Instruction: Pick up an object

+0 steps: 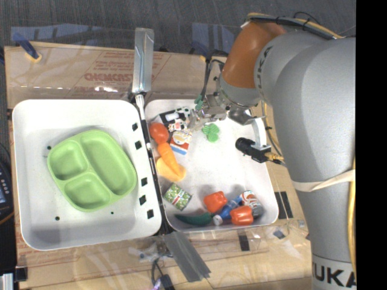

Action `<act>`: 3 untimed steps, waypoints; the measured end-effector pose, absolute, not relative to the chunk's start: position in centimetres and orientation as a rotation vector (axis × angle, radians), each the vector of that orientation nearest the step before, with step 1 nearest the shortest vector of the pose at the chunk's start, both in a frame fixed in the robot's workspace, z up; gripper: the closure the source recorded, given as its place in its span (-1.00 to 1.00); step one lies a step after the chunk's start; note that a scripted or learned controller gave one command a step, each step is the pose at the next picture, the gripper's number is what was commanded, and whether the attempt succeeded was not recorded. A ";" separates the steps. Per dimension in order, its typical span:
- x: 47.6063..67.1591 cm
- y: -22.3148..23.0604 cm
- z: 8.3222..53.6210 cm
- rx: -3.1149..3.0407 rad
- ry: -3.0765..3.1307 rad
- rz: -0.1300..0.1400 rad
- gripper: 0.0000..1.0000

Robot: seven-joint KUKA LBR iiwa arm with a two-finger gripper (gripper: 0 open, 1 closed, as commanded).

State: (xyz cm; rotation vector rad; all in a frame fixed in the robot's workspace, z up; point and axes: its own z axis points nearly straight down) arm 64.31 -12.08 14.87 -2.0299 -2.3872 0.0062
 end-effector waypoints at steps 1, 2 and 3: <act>65.4 -13.3 12.4 -2.163 -2.277 0.002 -1.00; 61.4 -9.9 10.2 -2.316 -2.146 -0.015 -1.00; 57.2 -12.2 9.2 -2.320 -2.115 0.004 -1.00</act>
